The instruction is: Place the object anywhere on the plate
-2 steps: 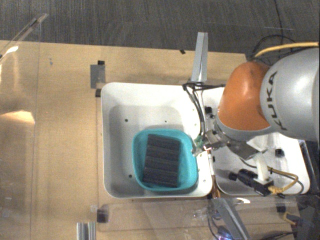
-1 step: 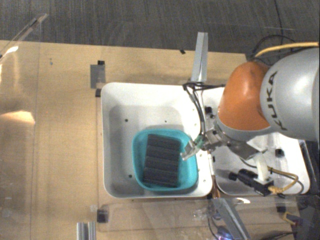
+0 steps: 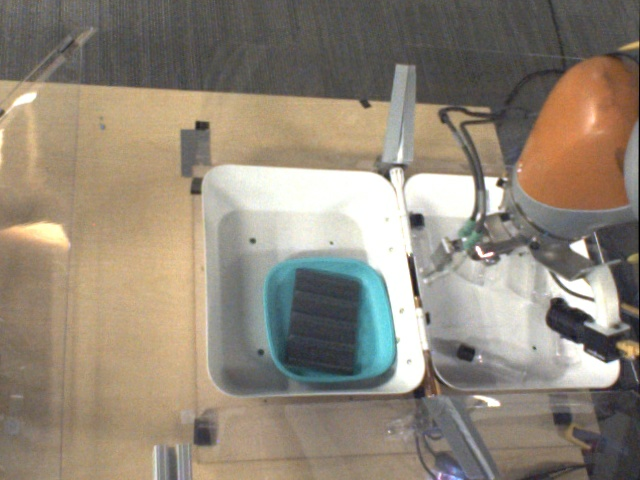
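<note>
A teal square plate (image 3: 377, 308) lies in the left white bin (image 3: 230, 268), toward its front. A dark grey ribbed block (image 3: 323, 320) rests flat on the plate, roughly in its middle. My gripper (image 3: 468, 248) hangs over the right white bin (image 3: 520, 368), near that bin's left wall, well apart from the plate and the block. The orange band of the arm (image 3: 580, 138) looms above it and hides the bin's back right part. Nothing shows in the gripper's grasp.
A small dark item (image 3: 465, 351) lies on the right bin's floor near the front. A grey metal bar (image 3: 402, 118) stands behind the seam between the bins. Black cables and a connector (image 3: 580, 330) hang at the right.
</note>
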Controlling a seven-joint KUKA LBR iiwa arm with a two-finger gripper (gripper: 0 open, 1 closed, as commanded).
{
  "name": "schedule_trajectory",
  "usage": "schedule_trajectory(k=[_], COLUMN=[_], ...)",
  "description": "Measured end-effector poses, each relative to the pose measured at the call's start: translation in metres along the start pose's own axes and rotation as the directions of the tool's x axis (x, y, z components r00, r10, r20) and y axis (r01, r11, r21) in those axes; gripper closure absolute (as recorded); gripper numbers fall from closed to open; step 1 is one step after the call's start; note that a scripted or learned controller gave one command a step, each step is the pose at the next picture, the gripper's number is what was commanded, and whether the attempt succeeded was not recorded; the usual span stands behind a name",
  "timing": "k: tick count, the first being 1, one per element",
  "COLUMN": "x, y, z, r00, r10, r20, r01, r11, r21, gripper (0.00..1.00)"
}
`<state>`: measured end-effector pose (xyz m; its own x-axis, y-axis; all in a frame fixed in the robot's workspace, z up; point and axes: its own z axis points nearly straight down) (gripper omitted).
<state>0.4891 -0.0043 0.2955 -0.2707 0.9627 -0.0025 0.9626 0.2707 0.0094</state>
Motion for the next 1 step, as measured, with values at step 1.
schedule_trajectory(k=[1], x=[0.0007], y=[0.0026], z=[-0.0111], r00=[1.0], r10=[-0.008], r20=[0.002], r01=[0.008], r11=[1.0], r21=[-0.006], gripper=[1.0])
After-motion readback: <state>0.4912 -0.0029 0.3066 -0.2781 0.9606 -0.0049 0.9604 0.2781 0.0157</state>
